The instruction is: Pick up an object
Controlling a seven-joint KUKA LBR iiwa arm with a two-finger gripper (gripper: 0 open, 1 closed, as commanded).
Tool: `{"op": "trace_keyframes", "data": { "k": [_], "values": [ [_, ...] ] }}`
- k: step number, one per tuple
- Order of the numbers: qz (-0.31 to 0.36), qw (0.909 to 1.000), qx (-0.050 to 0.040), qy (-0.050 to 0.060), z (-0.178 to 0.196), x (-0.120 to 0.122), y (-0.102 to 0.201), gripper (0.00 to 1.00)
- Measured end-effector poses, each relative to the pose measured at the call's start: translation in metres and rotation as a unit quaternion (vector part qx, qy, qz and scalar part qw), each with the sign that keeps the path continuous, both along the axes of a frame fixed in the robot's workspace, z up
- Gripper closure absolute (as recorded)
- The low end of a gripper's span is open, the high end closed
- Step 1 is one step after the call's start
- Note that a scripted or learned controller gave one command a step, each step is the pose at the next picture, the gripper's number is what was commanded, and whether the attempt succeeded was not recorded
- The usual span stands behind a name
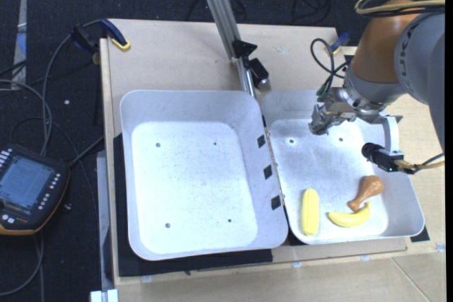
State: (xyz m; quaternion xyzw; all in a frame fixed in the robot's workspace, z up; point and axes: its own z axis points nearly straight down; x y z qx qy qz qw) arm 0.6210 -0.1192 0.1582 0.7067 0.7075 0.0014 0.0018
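Three objects lie in the right bin (333,159) near its front: a yellow corn cob (310,211), a yellow banana (349,218) and a brown chicken drumstick (366,192). My gripper (322,122) hangs over the far part of the same bin, well behind the objects, pointing down. Nothing shows between its fingers. The grey arm with its orange band (379,46) comes in from the right.
The left bin (141,109) sits beside the right one, their rims overlapping in the middle. A slanted metal pole (223,10) with a black clamp stands behind the bins. A teach pendant (25,187) and cables lie on the floor at left.
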Motion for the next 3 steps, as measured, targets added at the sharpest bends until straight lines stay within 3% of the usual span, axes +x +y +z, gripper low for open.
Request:
{"op": "trace_keyframes", "data": {
  "k": [2,3],
  "values": [
    [0.0,1.0,-0.0002,-0.001,0.119,-0.009,-0.005,1.0],
    [0.002,1.0,0.0007,0.003,0.104,0.002,0.042,1.0]
  ]
}}
